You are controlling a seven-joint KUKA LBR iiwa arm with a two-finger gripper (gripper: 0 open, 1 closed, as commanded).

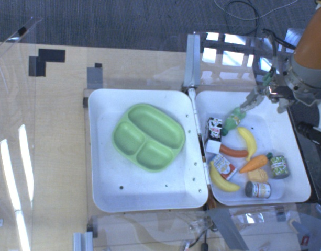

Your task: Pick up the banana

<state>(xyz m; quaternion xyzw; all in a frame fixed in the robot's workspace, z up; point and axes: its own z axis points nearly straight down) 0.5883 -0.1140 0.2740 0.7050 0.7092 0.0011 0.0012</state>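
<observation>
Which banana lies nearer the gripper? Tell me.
The upper banana, just above the carrot, lies nearer the gripper. The other banana sits lower left, by the bin's front.

green divided plate (148,136), carrot (254,163), tin can (257,190)

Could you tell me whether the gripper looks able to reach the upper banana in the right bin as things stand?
Probably yes. The gripper hangs over the right bin, up and right of the upper banana, whose top lies bare. The green bottle and sausage crowd its ends, so a clean grasp is less sure.
</observation>
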